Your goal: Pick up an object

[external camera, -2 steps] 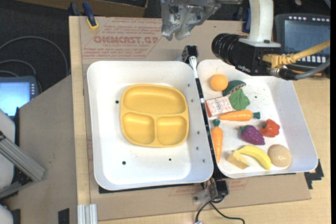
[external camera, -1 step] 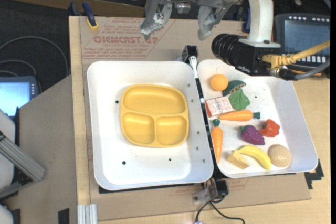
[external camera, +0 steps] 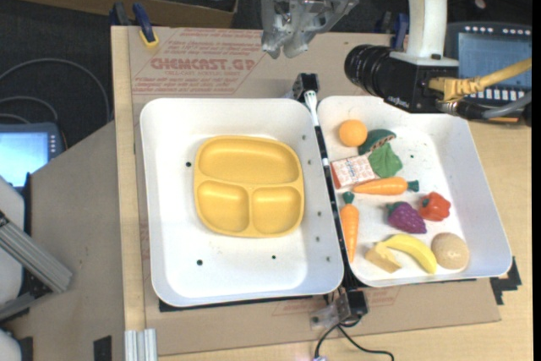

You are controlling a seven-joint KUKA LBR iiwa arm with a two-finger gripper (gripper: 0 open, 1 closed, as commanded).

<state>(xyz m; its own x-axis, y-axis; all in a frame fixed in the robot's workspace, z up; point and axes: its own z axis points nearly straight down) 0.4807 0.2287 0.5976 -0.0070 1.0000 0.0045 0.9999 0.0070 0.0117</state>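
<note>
In the camera view, the left bin (external camera: 161, 207) is holding a yellow tray (external camera: 249, 186) with three compartments, sitting flat near the bin's middle. The right bin (external camera: 486, 216) is carrying all the small play foods. An orange (external camera: 352, 133) is lying near the far left corner, with a green leafy piece (external camera: 386, 155) just beside it. A red and white packet (external camera: 352, 172) is resting in front of the orange and touching a carrot (external camera: 382, 187) that is lying crosswise. A second carrot (external camera: 349, 221) is pointing toward the near edge along the bin's left wall. A purple grape bunch (external camera: 407, 217) and a red pepper (external camera: 435, 205) are sitting side by side. Nearer the front, a banana (external camera: 412, 249) is lying between a pale wedge (external camera: 382, 259) and a tan round piece (external camera: 450, 250).

The tool (external camera: 283, 36) is hanging above the far edge of the left bin, well apart from every object and holding nothing; whether it is open or closed cannot be told.

Both bins are resting on a cardboard sheet (external camera: 203, 63) with red lettering, which is lying on the tan table (external camera: 93, 182). A blue clamp (external camera: 145, 25) is gripping the sheet's far left corner, and a lit screen (external camera: 25, 152) is glowing at the left.
</note>
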